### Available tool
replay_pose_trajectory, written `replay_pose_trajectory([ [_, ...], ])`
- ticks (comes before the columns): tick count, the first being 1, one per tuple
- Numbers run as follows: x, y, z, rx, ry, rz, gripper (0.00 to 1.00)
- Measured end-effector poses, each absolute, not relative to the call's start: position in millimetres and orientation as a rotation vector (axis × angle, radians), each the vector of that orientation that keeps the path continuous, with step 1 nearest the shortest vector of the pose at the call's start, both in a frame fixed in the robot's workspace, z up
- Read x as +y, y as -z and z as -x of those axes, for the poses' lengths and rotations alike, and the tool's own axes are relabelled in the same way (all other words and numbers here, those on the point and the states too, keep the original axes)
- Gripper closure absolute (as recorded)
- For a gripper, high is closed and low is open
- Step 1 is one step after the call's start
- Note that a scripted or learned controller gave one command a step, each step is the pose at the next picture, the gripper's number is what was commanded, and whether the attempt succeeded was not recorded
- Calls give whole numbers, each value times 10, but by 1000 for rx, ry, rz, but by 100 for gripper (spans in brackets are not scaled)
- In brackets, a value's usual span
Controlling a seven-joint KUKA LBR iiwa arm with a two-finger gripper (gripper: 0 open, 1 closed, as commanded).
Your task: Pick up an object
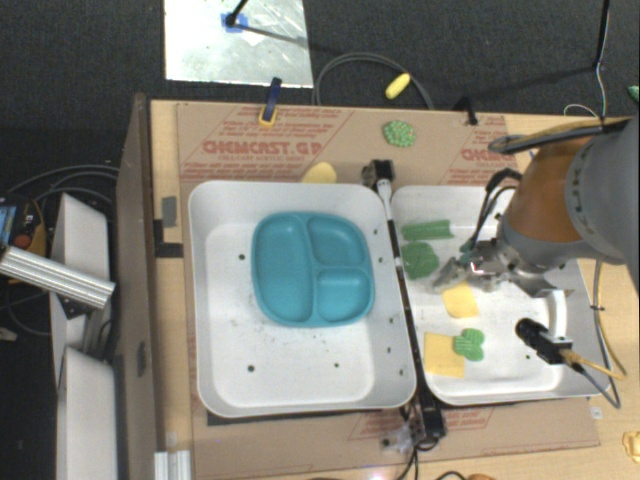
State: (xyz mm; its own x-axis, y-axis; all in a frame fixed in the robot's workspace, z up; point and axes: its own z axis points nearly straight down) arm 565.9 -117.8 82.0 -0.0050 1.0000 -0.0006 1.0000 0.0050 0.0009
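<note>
My gripper (466, 267) hangs low in the right bin (520, 383), over its middle. A round green piece (420, 260) lies just to its left and a small yellow piece (461, 301) just below it. A flat green bar (427, 230) rests near the bin's far left corner. At the front lie a yellow square (444, 354) and a small green knobbly piece (469, 344), touching each other. Nothing shows between the fingers.
The left bin (225, 368) holds a blue divided plate (312, 269). A divider rail (400, 288) separates the bins. On the cardboard behind lie a green disc (399, 133) and a yellow lump (320, 174). The arm's grey and orange body (570, 203) covers the right bin's far right.
</note>
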Motion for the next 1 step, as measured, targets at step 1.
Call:
replay_pose_trajectory([
  [1,-1761,-1152,-5777,2213,-1,-2219,0],
])
